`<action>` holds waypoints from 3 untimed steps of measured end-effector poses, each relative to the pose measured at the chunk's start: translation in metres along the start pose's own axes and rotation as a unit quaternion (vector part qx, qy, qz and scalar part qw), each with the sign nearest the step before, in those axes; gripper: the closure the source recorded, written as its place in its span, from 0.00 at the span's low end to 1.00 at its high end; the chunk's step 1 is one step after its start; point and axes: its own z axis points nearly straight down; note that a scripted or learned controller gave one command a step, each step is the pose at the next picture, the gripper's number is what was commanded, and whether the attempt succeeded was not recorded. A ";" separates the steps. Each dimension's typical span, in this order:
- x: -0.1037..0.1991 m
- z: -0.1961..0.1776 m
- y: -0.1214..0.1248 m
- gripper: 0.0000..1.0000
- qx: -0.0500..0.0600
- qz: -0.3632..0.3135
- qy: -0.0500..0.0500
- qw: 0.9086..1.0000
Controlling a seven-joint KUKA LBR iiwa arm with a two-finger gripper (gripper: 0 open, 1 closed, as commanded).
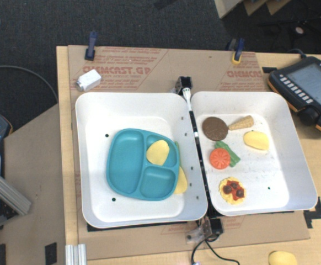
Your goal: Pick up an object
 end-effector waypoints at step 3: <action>0.047 0.000 -0.005 1.00 0.013 0.005 0.004 1.000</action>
